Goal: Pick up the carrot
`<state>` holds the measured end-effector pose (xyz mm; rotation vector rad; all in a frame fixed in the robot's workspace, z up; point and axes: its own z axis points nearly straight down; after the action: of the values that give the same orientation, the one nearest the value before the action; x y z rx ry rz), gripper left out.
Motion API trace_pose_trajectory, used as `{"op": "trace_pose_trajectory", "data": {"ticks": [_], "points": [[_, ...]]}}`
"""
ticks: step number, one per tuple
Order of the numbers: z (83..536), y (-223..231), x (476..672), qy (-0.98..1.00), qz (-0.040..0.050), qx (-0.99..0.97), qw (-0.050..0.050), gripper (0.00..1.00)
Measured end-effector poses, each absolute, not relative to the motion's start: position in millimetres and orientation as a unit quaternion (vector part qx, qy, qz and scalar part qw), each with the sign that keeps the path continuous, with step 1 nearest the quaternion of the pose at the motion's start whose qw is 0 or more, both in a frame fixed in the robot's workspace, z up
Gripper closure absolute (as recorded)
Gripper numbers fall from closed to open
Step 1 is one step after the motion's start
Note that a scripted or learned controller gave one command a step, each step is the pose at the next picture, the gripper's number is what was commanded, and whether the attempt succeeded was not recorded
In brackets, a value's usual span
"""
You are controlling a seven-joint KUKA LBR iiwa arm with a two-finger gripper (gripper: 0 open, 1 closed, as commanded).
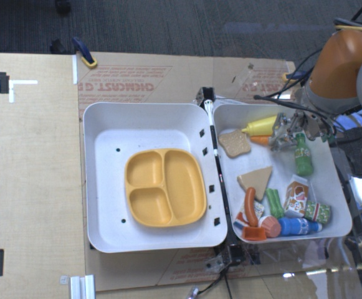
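Observation:
The carrot (260,140) is a small orange piece lying in the right bin (336,185), between the bread slice (234,143) and the yellow mustard bottle (261,126). My gripper (281,136) hangs low in the bin's far part, right at the carrot's right end, and covers that end. The grey wrist with its orange band (342,55) rises behind it to the upper right. A green bottle (303,156) lies just right of the gripper.
The right bin also holds a cheese wedge (257,180), a hot dog (250,205), a small carton (296,197), a blue bottle (298,227) and several other toy foods. The left bin (100,185) holds a yellow divided plate (166,187).

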<state>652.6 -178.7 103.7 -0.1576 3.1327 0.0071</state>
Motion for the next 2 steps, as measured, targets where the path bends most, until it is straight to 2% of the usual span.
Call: {"op": "trace_pose_trajectory", "data": {"ticks": [1,2], "points": [[93.3,-170.2,601.8,0.992,0.0,-0.127,0.002,1.0],[93.4,-170.2,601.9,0.992,0.0001,-0.127,0.002,0.0]]}}
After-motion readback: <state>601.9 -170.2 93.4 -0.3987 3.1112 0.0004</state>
